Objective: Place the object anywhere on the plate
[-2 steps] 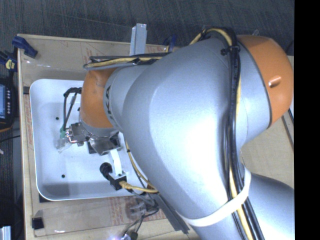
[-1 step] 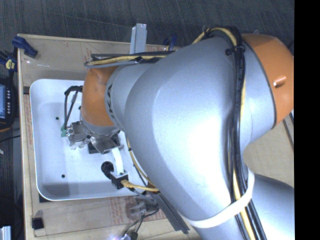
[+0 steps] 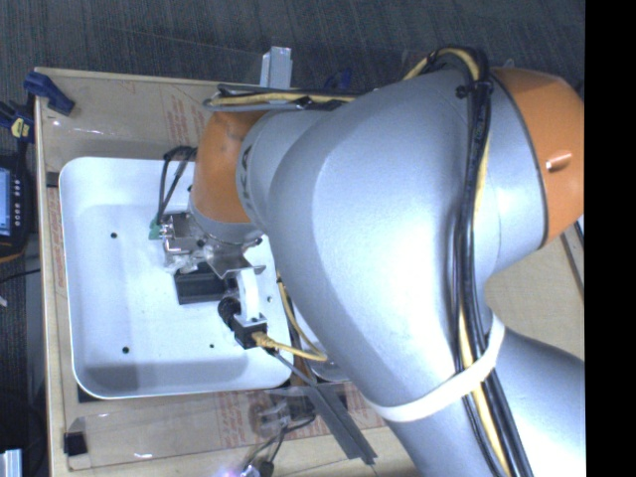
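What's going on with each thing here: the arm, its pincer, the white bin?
Arm: reaching in from the right, bent over the bin, covering much of the bench.
Pincer: low over the bin's middle; nothing seen in its grip.
Bin: flat on the bench, upright.

The arm (image 3: 397, 256) is built of large, smooth, rounded grey casings with a soft sheen, joined by two orange bands (image 3: 221, 172), one broad at the upper joint and one above the wrist. A bundle of black and yellow cables (image 3: 475, 217) runs along the casing, strapped down by a white tie (image 3: 447, 391). At the wrist sit small metal and black blocks (image 3: 199, 286), a white bracket and a thin black looped wire (image 3: 171, 182)
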